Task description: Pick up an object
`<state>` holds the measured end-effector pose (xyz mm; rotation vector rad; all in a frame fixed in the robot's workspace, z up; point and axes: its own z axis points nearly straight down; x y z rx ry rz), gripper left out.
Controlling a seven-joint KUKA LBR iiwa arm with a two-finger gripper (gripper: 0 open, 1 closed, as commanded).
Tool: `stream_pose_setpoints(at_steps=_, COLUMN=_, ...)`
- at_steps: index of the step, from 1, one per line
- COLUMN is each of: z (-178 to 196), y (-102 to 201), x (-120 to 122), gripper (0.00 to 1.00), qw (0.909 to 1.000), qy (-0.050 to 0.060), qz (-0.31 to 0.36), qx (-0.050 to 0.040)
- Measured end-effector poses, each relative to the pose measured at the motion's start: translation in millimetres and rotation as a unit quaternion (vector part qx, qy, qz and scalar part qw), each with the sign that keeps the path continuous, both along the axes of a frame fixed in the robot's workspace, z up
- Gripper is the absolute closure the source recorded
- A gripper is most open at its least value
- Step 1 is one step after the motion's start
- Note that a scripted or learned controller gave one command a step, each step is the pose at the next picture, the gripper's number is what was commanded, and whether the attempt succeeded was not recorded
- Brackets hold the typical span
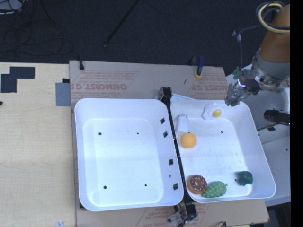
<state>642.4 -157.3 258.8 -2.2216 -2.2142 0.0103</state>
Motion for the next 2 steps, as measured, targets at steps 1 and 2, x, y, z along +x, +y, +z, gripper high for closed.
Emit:
stream_pose_setpoints(at_steps=1, z=-9.0, y=-36.7, x=-2.4, gripper=1.0, qw=1.0, qy=-0.002, qz=0.001, qx=0.0001)
stream_pose_setpoints(at_steps=2, z=98.6, y=-44.4, x=2.5, gripper=1.0, qw=1.0, qy=-0.009, qz=0.002, qx=-0.0016)
